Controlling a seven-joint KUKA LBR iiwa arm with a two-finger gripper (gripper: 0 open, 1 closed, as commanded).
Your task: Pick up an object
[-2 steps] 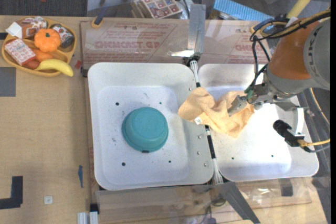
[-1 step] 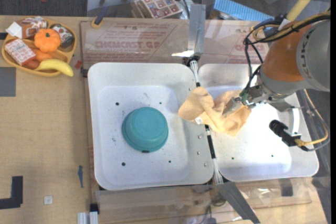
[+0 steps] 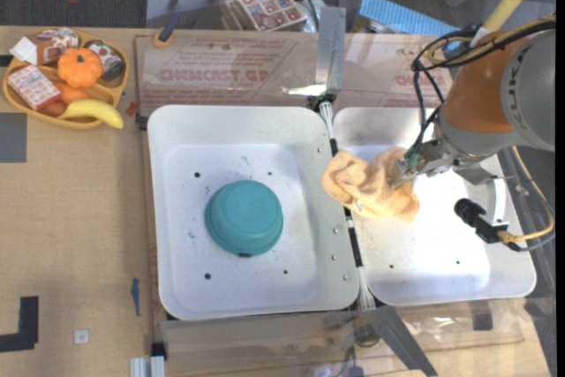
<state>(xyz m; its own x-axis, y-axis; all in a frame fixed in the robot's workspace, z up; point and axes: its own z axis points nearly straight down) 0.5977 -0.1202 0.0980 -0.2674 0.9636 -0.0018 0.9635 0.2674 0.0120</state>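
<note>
Pick-up under way — nothing lifted clear as far as the view shows.
Arm [image 3: 494,93] reaches over the right bin [image 3: 459,274]; the left bin [image 3: 177,278] holds a teal bowl [image 3: 244,217]. A tan cloth [image 3: 366,183] lies crumpled at the right bin's left wall, and the gripper [image 3: 410,163] touches its right edge — whether it is parted or closed cannot be told.

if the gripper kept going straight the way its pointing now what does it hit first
Most likely the crumpled tan cloth. The gripper points down and leftward at the cloth's right edge in the right bin, apparently already at or on it. Depth is hard to judge from above; under the cloth comes the bin floor.
</note>
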